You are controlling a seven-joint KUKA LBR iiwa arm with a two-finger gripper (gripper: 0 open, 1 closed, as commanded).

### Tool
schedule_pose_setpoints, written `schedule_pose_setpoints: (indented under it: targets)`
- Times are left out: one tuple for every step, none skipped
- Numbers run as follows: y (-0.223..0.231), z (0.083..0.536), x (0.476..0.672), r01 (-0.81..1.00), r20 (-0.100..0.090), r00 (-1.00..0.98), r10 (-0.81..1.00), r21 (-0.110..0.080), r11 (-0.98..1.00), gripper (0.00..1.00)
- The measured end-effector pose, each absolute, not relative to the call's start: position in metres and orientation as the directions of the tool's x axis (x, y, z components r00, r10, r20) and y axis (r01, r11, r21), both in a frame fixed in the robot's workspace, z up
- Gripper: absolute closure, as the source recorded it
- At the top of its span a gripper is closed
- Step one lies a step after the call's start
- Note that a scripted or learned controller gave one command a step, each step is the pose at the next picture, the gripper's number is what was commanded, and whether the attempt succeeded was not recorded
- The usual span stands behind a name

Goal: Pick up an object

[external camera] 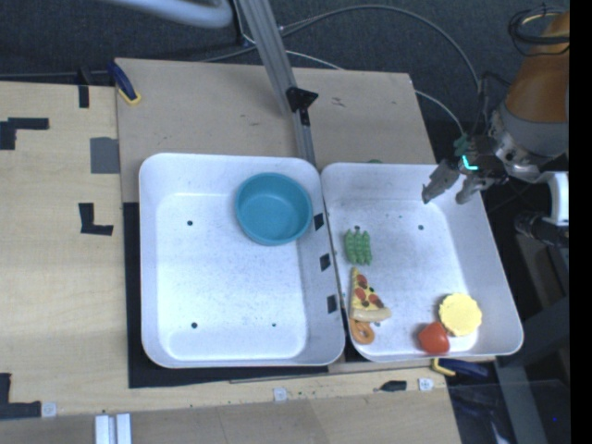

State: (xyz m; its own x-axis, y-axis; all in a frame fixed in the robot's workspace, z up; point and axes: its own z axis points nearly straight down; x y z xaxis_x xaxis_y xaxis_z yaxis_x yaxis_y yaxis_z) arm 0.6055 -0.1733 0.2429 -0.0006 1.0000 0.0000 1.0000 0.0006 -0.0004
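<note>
2 white bins (pixel 166 248), 1 blue bowl (pixel 273 208), 1 green toy (pixel 358 245), 1 pizza slice (pixel 366 298), 1 tomato (pixel 433 338), 1 yellow piece (pixel 460 314).

Two white bins (pixel 166 248) sit side by side on a tan bench (pixel 185 91), dark floor (pixel 388 26) beyond.

Grey arm (pixel 532 132), orange band above (teal light by the tool (pixel 453 188)).

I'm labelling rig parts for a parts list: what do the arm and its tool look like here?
The arm is rounded, with an orange band above a grey wrist. The tool has two dark, slim fingers and a small teal-green light at its base. A white part sits lower right.
</note>
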Motion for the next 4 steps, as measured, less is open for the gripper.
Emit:
schedule_pose_setpoints:
  targets:
    - [-0.173, 0.243, 0.606, 1.0, 0.0, -0.001, 1.0, 0.0, 0.001, 0.0]
    - [-0.178, 0.188, 0.613, 1.0, 0.0, 0.0, 1.0, -0.004, 0.0, 0.0]
    - [-0.182, 0.127, 0.617, 1.0, 0.001, 0.0, 1.0, -0.005, 0.0, 0.0]
    - [-0.181, 0.088, 0.617, 1.0, 0.0, -0.001, 1.0, -0.002, 0.001, 0.0]
